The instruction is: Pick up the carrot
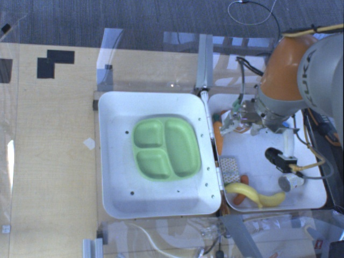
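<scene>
1. Your left white bin [113,144] holds a green divided plate [166,148] at its middle.
2. Your right white bin [317,195] holds the carrot [217,136] along its left wall, a speckled sponge [230,169] below it, and a banana [255,194] at the bottom.
3. The gripper [240,120] hangs at the bin's upper left, just right of the carrot; you cannot tell its finger state.
4. Part of the "KUKA" lettering [307,75] shows on the arm.

Pincer [235,121] near carrot [217,136]; banana [256,195] well apart.
</scene>
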Controlling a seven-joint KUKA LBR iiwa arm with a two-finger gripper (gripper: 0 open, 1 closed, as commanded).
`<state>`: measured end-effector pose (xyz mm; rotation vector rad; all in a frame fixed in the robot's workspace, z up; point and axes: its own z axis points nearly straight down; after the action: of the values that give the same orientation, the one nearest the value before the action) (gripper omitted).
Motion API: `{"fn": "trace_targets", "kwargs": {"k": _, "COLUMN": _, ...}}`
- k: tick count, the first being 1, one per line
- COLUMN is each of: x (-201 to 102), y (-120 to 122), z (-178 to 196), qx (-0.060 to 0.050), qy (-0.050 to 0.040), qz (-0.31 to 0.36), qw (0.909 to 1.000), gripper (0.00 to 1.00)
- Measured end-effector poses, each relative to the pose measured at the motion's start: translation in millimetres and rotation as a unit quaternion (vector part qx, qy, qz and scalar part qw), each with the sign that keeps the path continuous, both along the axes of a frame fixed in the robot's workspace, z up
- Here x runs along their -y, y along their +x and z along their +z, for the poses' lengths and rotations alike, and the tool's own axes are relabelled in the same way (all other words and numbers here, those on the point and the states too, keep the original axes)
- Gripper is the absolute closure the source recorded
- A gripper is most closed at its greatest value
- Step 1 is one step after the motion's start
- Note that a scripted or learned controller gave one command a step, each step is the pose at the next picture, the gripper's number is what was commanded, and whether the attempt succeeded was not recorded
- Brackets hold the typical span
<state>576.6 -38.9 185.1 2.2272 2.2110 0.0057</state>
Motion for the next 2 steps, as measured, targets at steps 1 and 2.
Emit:
{"fn": "trace_targets", "kwargs": {"k": 1, "x": 62.2, "y": -44.3, "z": -72.1, "qx": -0.001, "qy": -0.0005, "qz": 0.033, "qw": 0.9995, "gripper": 0.0}}
{"fn": "trace_targets", "kwargs": {"k": 2, "x": 61.3, "y": -42.1, "z": -60.8, "qx": 0.002, "qy": -0.0006, "qz": 0.034, "qw": 0.9994, "gripper": 1.0}}
